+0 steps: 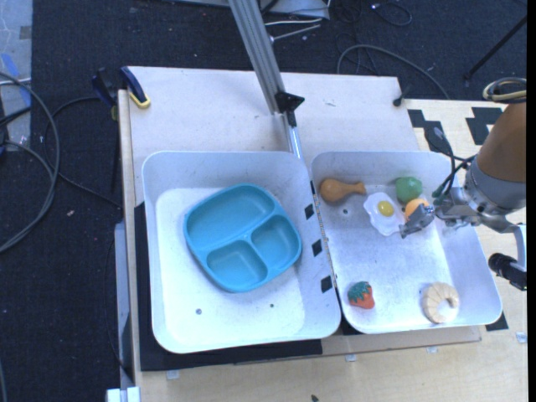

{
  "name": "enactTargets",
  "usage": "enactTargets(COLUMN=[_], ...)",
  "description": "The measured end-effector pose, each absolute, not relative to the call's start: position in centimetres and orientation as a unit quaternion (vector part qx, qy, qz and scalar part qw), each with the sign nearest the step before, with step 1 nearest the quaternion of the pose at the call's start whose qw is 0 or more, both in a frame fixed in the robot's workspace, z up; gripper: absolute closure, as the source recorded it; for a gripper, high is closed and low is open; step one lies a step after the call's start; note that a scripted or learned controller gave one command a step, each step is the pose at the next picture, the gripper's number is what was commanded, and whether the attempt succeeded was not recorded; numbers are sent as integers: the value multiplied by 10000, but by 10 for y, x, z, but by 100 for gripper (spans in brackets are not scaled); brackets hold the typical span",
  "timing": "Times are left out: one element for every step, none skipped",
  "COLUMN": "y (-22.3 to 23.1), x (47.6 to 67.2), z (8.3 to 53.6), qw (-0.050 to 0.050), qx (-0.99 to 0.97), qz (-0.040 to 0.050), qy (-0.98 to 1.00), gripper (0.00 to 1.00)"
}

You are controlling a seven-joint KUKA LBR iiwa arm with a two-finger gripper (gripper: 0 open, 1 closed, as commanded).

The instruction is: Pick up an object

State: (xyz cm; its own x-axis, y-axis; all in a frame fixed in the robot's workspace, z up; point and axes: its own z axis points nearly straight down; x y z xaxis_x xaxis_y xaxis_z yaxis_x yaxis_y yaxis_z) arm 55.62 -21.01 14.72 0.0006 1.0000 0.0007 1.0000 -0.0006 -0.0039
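The right bin [469,266] holds several toy foods. A brown drumstick [339,190] lies at its far left, with a fried egg [383,212] beside it and a green round piece [408,188] behind the egg. A small orange piece [415,207] sits right at the tip of my gripper [418,219], which reaches in low from the right, just right of the egg. Whether the orange piece is held is unclear. A strawberry [361,295] and a pale pastry [440,301] lie near the bin's front edge.
The left bin [167,308] carries a blue divided plate [243,236]. A slanted metal pole [261,48] rises from the seam between the bins at the back. The grey arm [502,182] crosses the right bin's right rim.
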Motion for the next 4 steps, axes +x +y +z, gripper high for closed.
enactTargets(y=[-209,-210,-210,-204], x=[556,557,561,561], z=[94,107,150,195], qw=[13,-12,-24,-29], qx=[-7074,-7073,-7063,-7058], qz=[8,-3,-9,-13], qy=[-7069,-7069,-7079,-7084], gripper=[0,100,100,100])
